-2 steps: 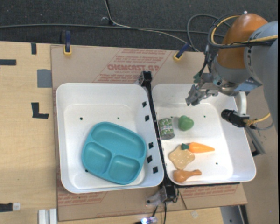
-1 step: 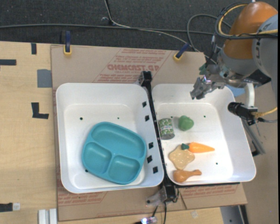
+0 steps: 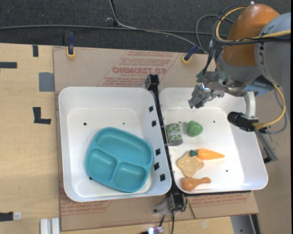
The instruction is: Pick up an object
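- Gripper (image 3: 197,101) at upper right of centre, hanging over the far wall of the right bin (image 3: 244,179), above and apart from everything in it; whether spread or clenched, cannot tell; nothing seen held.
- Candidates for the pick, all in the right bin: green ball (image 3: 195,128) nearest, just below the gripper; small can (image 3: 174,134) hard against the divider (image 3: 158,130); carrot (image 3: 210,154), tan cracker-like piece (image 3: 190,165) and drumstick (image 3: 195,182) further down the frame.
- Likely trouble: round ball prone to roll away under an off-centre pinch; can too close to the wall for a clean straddle; carrot touching the tan piece, so a risk of dragging both or pinching neither.
- Descent from the present spot judged likely to land on the rim or bare floor.
- Left bin (image 3: 71,130) with a teal divided plate (image 3: 118,158), well apart.
- Both bins on printed cardboard (image 3: 132,67), clamped at the top, over a pale wooden worktop (image 3: 19,145) with dark tape marks; dark carpet and cables along the top of the frame.
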`<action>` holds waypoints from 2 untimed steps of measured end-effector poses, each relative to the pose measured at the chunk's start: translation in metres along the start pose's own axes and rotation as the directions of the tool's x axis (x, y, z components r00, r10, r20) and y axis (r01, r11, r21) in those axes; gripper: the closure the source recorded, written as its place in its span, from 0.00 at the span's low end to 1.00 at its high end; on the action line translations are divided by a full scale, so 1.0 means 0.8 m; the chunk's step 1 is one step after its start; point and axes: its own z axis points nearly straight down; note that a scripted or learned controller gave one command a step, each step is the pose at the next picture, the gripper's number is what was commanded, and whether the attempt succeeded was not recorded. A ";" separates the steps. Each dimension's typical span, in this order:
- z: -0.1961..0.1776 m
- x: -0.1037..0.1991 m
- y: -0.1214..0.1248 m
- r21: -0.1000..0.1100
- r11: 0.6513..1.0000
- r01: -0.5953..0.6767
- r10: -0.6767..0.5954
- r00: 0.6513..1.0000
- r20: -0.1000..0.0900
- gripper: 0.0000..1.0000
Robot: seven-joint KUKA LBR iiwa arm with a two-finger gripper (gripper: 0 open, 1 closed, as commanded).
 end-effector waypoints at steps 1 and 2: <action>-0.002 0.069 -0.016 0.002 1.000 0.002 -0.002 1.000 0.000 1.00; -0.009 0.129 -0.038 0.002 1.000 0.001 -0.001 1.000 0.000 1.00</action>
